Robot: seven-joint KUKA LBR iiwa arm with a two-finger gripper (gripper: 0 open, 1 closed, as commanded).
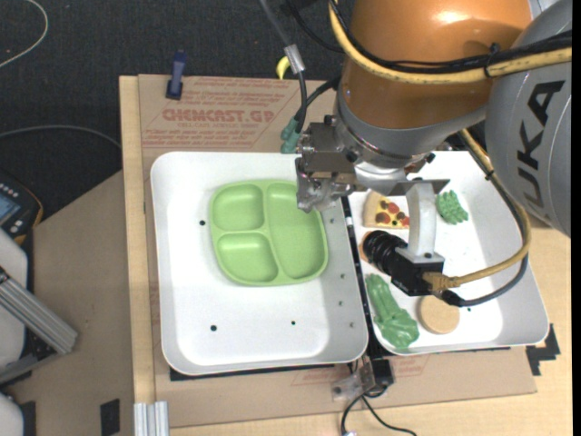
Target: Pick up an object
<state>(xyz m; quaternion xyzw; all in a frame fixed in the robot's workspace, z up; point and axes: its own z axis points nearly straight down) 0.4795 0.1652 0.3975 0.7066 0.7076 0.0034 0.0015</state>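
Camera view: pale green three-compartment plate [269,232]

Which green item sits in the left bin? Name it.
The divided green plate, alone in the left bin. The leafy green piece and the long green vegetable lie in the right bin.

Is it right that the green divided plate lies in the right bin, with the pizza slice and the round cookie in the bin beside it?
Not quite. The camera view shows the green divided plate lying in the left bin, not the right. The pizza slice and the round cookie lie in the bin beside it, the right bin, as you said.
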